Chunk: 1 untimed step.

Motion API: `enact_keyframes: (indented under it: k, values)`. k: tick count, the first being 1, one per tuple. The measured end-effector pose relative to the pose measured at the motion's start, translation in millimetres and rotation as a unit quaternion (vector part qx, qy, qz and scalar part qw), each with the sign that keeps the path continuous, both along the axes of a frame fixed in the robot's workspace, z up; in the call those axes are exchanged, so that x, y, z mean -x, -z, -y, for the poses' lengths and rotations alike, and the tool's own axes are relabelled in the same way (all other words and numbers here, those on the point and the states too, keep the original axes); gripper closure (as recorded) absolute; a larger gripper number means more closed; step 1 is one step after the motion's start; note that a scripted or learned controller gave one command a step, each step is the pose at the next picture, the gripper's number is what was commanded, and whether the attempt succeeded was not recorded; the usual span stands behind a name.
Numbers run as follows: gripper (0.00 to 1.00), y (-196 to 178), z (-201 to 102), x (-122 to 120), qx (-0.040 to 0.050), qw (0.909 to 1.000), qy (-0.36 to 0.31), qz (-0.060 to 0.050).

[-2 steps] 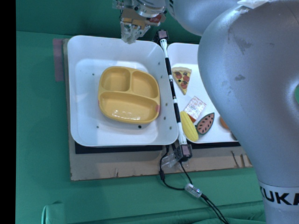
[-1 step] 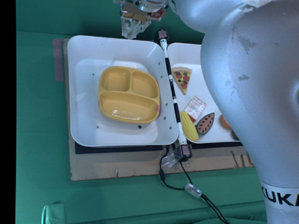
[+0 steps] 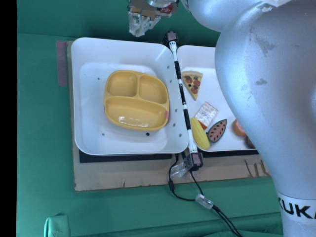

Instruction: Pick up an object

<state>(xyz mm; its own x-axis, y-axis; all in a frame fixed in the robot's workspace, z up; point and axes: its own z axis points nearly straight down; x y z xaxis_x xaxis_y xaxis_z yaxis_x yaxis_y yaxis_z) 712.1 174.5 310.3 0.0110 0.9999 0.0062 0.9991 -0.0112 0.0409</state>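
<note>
The left bin holds a yellow divided plate, lying flat near the bin's middle. Right of that plate, a black-and-white striped bar runs along the seam between the two bins. Further right of the plate, in the right bin, lie a pizza slice, a small red-and-white packet, a corn cob, a watermelon slice and, partly hidden by the grey arm, an orange piece. The gripper hangs above the plate's far side, beyond the left bin's back rim; whether it is spread or pressed together cannot be told.
</note>
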Motion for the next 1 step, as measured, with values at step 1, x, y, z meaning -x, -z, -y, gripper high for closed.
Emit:
enact_keyframes:
  k: [1]
  values:
    - [1.0, -16.4, -1.6, -2.3, -0.001, 1.0, 0.001, 0.005]
